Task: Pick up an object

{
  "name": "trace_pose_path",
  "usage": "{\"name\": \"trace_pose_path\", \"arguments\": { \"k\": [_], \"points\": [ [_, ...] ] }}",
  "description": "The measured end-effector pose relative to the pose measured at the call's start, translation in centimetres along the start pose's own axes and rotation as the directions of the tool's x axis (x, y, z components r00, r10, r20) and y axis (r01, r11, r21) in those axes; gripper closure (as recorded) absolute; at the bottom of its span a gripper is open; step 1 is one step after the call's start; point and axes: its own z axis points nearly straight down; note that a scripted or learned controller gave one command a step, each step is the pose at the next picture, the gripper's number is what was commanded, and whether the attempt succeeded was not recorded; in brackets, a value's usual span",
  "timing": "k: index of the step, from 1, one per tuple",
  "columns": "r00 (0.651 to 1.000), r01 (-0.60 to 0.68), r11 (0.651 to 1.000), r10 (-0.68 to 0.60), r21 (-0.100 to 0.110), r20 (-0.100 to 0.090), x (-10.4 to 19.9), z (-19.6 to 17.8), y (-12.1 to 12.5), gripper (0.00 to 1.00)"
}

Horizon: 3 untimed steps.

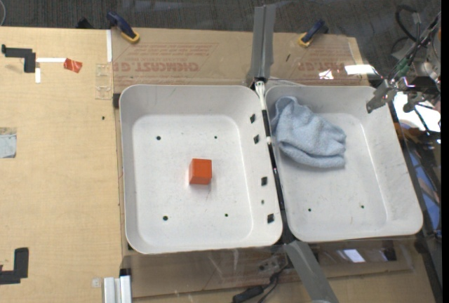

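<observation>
Left bin (pixel 140 154): holds one red block (pixel 200 172), near centre, flat on the floor.
Right bin (pixel 393 175): holds a grey cloth (pixel 309 138), bunched at its upper-left, long axis running left to right.
Block: squat, no clear long axis, edges roughly square to the bin walls.
Gripper (pixel 382 95): at the right bin's far corner, grasp state unreadable.
Advice: descend vertically over the block, straddling parallel faces.

Tan bench top (pixel 56 154), left white bin (pixel 140 224) and right white bin (pixel 393 217) side by side and touching, brown cardboard sheet (pixel 182 59) behind them held by two blue-and-yellow clamps (pixel 123 27), black brackets (pixel 19 56) at left edge.
</observation>
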Motion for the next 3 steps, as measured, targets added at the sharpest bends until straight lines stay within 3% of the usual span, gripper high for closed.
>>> {"name": "trace_pose_path", "arguments": {
  "k": [1,2,3],
  "points": [
    [0.999,0.052,0.999,-0.052,0.001,0.0,7.4,5.4,-6.2,0.0],
    [1.0,-0.018,1.0,0.018,0.001,0.0,15.0,4.8,-13.0,0.0],
    [0.999,-0.044,0.999,0.044,-0.001,0.001,14.4,1.0,-10.6,0.0]
  ]
}}
